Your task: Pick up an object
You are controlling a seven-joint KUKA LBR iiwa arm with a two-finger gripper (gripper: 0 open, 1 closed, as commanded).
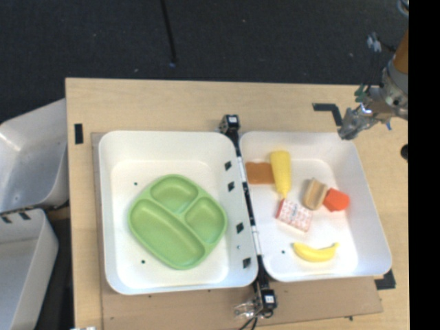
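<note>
I have the gripper point(347, 130) parked high at the right bin's point(357, 158) far right corner, just over the rim, with nothing under it; whether the tool is wide or narrow I cannot tell, since it is small and blurred against the bench point(158, 102); nothing appears to be held. The things worth taking all lie in the right bin: a yellow bottle point(280, 171) with a brown block point(258, 173) touching its left side, a tan piece point(314, 193) pressed against an orange cube point(336, 200), a patterned packet point(294, 214) just below them, and a banana point(315, 251) alone near the front wall. The left bin point(113, 184) carries a green tray point(177, 221), too flat and broad to be a good choice, I judge. My pick would be the banana, since it sits apart from the rest and leaves room on both sides; I would bring the tool over its middle, turn it to close across the narrow width, descend straight; the pairs that touch risk a nudge or a double grab, so I would leave them.
</note>
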